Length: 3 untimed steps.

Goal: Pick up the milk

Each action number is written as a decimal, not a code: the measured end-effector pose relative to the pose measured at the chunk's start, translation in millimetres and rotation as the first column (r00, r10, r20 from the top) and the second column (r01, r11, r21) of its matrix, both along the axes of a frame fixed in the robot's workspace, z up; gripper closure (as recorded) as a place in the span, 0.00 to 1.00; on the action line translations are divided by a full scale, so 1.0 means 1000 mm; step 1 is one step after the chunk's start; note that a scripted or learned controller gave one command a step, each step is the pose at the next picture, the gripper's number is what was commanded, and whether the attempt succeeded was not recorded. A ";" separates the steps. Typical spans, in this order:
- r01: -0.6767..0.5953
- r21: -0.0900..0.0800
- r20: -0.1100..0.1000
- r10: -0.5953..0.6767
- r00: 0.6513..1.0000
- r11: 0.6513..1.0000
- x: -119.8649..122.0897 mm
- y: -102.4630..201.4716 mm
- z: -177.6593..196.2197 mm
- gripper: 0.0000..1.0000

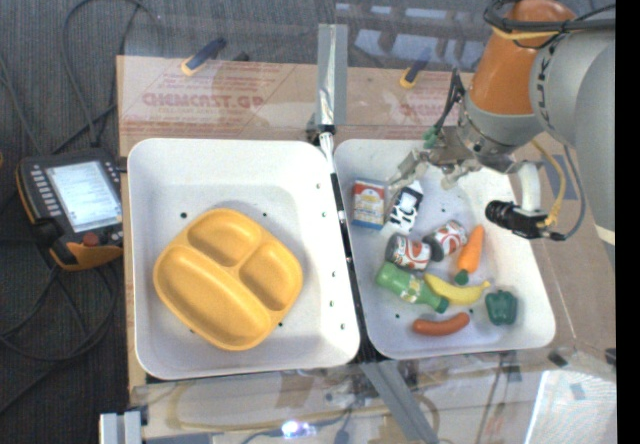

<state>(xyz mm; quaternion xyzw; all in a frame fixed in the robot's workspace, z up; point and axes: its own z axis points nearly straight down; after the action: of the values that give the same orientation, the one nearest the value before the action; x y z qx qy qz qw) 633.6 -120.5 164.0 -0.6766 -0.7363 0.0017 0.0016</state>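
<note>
Gripper fingers [436, 164] are seen spread apart, hovering just above and right of the milk carton [406, 208], which lies in the upper middle of the right bin [540, 327]. Left of it a small box [368, 204] is placed.

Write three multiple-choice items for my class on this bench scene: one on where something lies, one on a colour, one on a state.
1. Where is the yellow tray?
A. In the left bin
B. In the right bin
C. On the floor

2. What colour is the carrot?
A. Purple
B. Orange
C. White

3. How does the milk carton stand to the gripper?
A. Lifted clear of the bin
B. Lying in the right bin, below the gripper
C. Resting on the tray

Answers: 1 A, the tray sits alone in the left bin. 2 B, orange beside the banana. 3 B, the carton lies on the bin floor.
</note>
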 end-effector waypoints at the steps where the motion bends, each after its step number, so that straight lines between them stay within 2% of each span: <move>1: -0.175 0.000 0.014 0.175 0.985 0.985 0.035 -0.059 -0.066 0.00; 2: -0.294 -0.012 0.012 0.294 0.956 0.956 -0.015 -0.003 -0.074 0.00; 3: -0.296 -0.008 0.018 0.296 0.955 0.955 -0.013 0.000 -0.065 1.00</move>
<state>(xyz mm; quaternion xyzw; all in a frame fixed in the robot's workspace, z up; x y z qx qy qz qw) 620.2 -120.9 98.7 -0.5587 -0.8294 -0.0025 -0.0073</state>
